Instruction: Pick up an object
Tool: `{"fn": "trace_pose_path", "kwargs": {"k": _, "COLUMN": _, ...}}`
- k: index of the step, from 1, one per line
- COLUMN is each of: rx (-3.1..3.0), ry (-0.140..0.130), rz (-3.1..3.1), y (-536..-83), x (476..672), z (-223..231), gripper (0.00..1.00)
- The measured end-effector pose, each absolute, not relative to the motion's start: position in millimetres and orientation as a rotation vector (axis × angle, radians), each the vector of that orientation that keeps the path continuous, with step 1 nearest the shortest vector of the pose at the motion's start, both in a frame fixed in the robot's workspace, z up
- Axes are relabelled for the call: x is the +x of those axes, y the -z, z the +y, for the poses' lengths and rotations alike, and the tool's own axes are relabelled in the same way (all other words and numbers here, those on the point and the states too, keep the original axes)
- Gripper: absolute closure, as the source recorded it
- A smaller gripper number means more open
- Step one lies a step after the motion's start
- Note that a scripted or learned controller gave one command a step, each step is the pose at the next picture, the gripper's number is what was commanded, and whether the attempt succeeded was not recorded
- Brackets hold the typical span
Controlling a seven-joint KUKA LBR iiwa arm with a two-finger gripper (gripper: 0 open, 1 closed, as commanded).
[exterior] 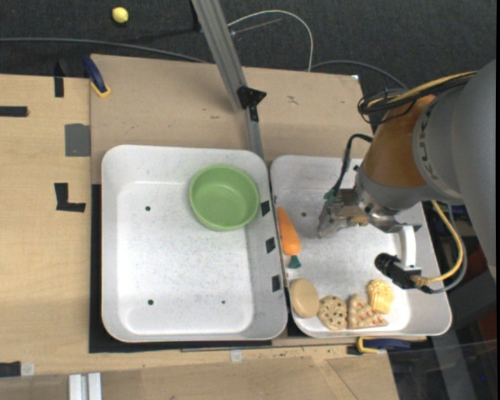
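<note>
Lying at the right bin's left wall, centre frame, the orange plastic toy carrot is judged light, stiff, slippery; its thick middle suits gripping. The jaws' state cannot be told.

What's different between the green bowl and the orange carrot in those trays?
The green bowl is round, hollow and wide; the carrot is long, thin and solid-looking. The bowl sits in the left bin, the carrot in the right bin along its left wall. The bowl looks far larger. Both lie free, untouched by the gripper.
</note>
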State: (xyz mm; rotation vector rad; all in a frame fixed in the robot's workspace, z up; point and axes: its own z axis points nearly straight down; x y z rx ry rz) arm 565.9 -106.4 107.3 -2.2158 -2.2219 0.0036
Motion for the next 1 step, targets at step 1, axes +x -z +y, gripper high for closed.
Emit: {"fn": "trace_pose_path", "kwargs": {"k": 1, "rx": -2.221, "ry": 0.002, "rz": -2.223, "y": -149.5, "x": 564.5, "z": -108.1, "gripper": 1.0}}
